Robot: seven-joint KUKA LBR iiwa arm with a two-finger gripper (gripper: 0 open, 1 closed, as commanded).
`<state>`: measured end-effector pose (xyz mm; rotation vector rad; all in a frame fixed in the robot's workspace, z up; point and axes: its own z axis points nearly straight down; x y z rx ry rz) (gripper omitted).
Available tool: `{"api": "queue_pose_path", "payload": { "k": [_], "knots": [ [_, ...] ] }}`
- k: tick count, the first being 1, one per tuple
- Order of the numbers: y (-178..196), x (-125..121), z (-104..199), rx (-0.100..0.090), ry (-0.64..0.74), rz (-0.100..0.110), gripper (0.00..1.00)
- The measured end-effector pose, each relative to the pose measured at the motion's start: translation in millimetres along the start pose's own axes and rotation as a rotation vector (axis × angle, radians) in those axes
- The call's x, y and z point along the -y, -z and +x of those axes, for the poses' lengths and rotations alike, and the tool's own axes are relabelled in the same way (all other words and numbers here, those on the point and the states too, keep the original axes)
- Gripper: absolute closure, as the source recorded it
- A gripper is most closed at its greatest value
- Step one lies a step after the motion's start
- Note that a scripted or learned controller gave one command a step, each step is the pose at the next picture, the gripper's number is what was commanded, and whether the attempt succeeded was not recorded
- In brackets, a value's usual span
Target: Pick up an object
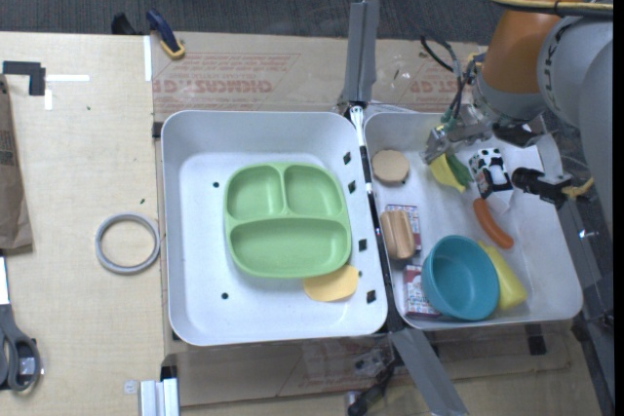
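At the near edge of the right white bin (546, 307), a blue plastic bowl (460, 278) is sitting against a yellow piece (507, 280), with a tan bread-like block (397, 234) at its ten o'clock and an orange carrot-shaped toy (491, 222) at its one o'clock. In the left white bin (180, 209), a green divided plastic plate (288, 219) is lying flat, a yellow disc (331, 284) peeking out at its five o'clock. Farther back, the gripper (450, 146) is hanging over a yellow-green toy (447, 170), probably the pick target, beside a round tan disc (391, 168); whether it is gripping anything cannot be told.
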<state>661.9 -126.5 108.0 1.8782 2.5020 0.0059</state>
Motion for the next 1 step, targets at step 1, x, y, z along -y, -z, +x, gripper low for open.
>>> {"api": "queue_pose_path", "payload": {
  "k": [1],
  "knots": [
    [85.0,-17.5,65.6,-0.007,0.009,0.009,1.0]
  ]
}}
